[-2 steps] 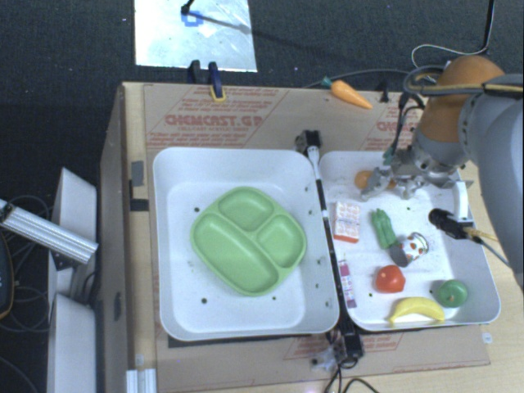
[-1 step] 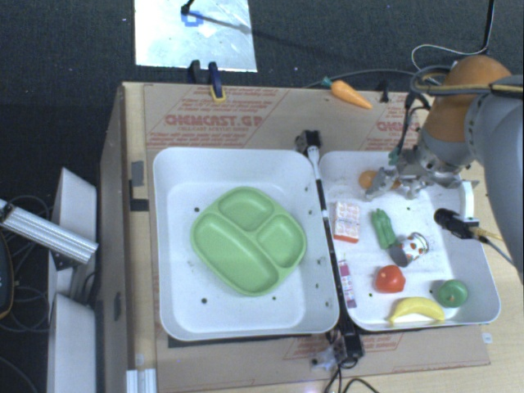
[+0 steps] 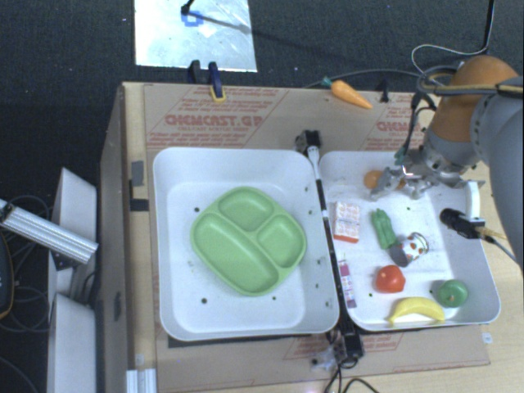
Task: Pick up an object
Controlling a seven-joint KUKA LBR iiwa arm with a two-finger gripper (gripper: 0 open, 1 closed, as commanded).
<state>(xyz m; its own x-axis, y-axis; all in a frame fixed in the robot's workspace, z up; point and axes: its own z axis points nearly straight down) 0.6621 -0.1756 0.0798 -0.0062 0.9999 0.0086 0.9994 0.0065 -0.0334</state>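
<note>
The curved yellow plastic banana (image 3: 417, 309) is lying nearest, at six o'clock in the right shallow white bin (image 3: 479, 256), loose among a red tomato (image 3: 390, 279) and green pepper (image 3: 382, 228) for picking. At twelve o'clock the jaws (image 3: 407, 178) are hovering beside a small orange ball (image 3: 374, 178); whether they are apart I cannot tell.

- The brown cardboard sheet (image 3: 214, 119) under the bins bears red print reading "CHEMCAST GP".
- More red print at its right end (image 3: 391, 125) looks like the same words, too slanted to read.
</note>
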